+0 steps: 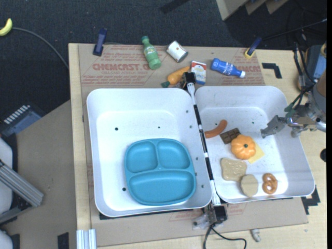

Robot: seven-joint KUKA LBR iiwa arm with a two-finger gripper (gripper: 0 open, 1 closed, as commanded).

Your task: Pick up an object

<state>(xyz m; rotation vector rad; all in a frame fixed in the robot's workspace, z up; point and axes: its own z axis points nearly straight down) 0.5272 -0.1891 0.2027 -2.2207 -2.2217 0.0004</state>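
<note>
The right bin [270, 100] holds a small orange pumpkin [243, 147] lying on a yellow slice [256, 154]. Around it are a brown sausage [215, 129], a dark chocolate piece [230, 135], a bread slice [233, 168], a tan round biscuit [249, 184] and a pretzel [269, 183]. My gripper [271, 127] hangs over the right bin's right side, up and to the right of the pumpkin and apart from every item. I see nothing held in it.
In the left bin [104, 139] lies a blue divided plate [160, 171]. Behind the bins, on the board, are a green bottle [151, 53], a white can [177, 51], a small carton [198, 71], a blue bottle [227, 68] and a carrot [178, 75].
</note>
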